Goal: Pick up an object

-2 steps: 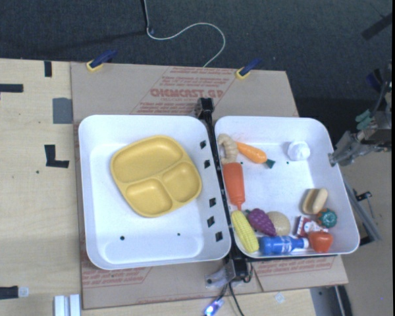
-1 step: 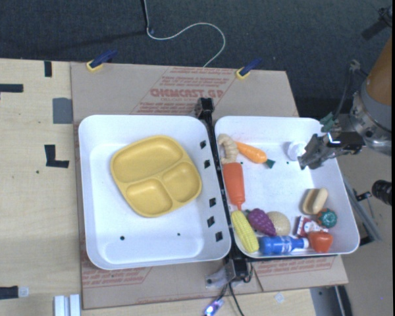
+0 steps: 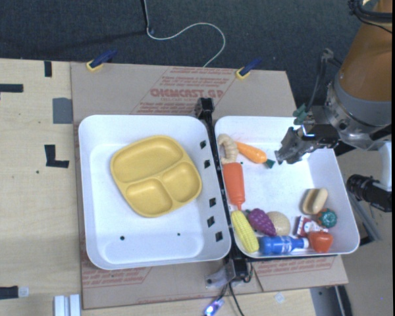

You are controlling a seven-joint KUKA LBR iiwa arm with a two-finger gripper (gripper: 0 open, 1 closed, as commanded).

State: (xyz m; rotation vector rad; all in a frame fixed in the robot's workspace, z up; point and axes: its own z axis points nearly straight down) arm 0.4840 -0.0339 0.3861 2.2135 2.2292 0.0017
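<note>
My gripper hangs over the upper part of the right bin, just right of a small orange carrot with a green tip. Nothing shows in its grasp. Along the bin's left wall lie a tan knobbly piece, a long orange sausage and a yellow corn cob. Along the near wall lie purple grapes, a blue bottle, a red piece, a teal ball and a bread roll.
The left bin holds a yellow divided plate. A black divider runs between the two bins. The arm's orange band and grey wrist loom at the upper right. A white cable trails behind the bins.
</note>
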